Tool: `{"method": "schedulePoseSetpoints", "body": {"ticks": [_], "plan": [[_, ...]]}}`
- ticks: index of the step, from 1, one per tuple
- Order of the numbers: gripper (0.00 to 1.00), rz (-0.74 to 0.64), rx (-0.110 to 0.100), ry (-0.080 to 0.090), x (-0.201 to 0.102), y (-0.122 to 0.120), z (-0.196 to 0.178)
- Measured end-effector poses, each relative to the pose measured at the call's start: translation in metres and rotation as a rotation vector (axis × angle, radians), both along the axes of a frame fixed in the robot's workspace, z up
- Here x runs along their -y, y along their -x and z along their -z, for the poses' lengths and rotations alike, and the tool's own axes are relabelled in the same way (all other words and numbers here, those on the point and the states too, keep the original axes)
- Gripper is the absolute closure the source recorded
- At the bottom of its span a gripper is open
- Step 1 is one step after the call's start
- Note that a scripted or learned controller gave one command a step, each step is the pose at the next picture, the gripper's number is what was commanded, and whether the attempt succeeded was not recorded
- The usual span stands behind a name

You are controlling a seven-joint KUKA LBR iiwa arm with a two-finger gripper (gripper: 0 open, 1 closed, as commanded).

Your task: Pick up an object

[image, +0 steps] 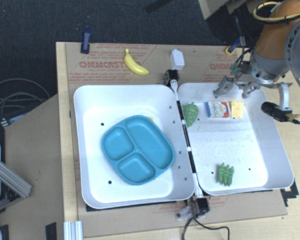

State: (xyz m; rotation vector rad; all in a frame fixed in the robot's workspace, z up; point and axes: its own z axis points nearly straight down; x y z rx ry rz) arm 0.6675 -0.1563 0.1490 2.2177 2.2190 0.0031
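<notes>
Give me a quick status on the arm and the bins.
Gripper above right bin's far edge, holding nothing visible. Small box just below it. Nothing blocking.

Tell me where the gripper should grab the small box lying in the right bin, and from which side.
The small box lies flat, long side across the right bin, apart from the walls. Probably best to come straight down from above, where the gripper hovers, and close across its short width near the middle; both long edges look free.
</notes>
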Motion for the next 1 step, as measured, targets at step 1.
{"method": "schedulePoseSetpoints", "body": {"ticks": [1], "plan": [[0.0, 0.001, -0.007, -0.002, 0.0212, 0.0016, 0.0409]]}}
